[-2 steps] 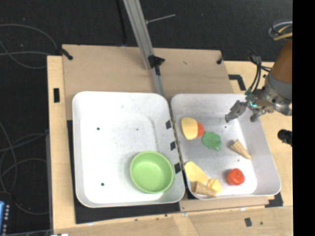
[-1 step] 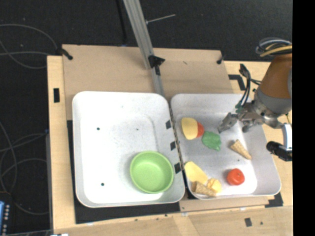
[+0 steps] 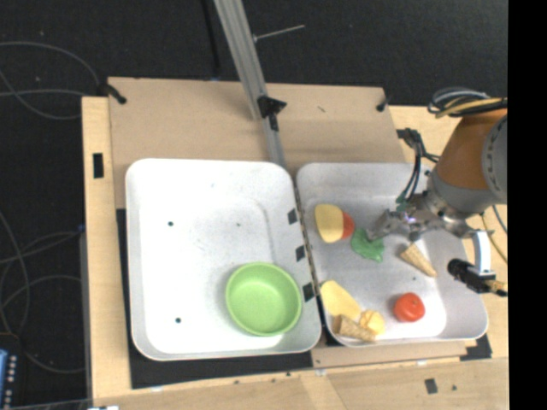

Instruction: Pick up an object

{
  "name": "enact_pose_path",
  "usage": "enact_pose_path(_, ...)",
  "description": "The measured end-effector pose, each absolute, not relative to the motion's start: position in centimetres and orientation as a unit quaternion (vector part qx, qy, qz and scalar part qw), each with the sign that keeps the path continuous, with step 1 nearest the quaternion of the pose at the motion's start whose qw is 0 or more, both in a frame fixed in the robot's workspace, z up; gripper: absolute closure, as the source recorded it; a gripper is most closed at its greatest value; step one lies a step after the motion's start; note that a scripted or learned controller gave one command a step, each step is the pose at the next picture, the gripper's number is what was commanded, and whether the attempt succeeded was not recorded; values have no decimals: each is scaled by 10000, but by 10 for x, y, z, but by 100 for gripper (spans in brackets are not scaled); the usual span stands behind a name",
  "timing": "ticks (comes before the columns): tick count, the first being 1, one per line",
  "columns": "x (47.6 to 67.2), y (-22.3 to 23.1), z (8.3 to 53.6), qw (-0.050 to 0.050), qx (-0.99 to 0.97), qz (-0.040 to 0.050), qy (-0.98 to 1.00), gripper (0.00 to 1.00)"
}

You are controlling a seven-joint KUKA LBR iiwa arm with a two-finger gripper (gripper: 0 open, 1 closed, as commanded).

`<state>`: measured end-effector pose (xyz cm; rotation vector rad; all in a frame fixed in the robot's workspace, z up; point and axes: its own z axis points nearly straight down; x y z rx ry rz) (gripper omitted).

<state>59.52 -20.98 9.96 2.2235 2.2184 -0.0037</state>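
Note:
The right bin [image 3: 342, 182] holds several small items: a yellow and red piece [image 3: 332, 223], a green toy [image 3: 369, 246], a tan wedge [image 3: 418, 259], a red tomato-like ball [image 3: 409, 307], and yellow and tan pieces [image 3: 352, 313] at the front left corner. My gripper [image 3: 395, 223] hangs low over the bin's right-middle part, just right of the green toy and above the tan wedge. Nothing shows between its fingers, and their spread is too small to make out.
A green bowl [image 3: 263, 298] sits in the left bin [image 3: 188, 203] near its front right corner. A grey metal pole [image 3: 244, 49] slants up from the bench behind the bins. The arm's orange band [image 3: 461, 156] stands over the right bin's right rim.

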Motion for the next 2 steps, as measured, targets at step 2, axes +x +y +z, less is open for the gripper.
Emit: enact_pose_path(2, 597, -213, 157, 23, 7077, 19, 7065, 100)
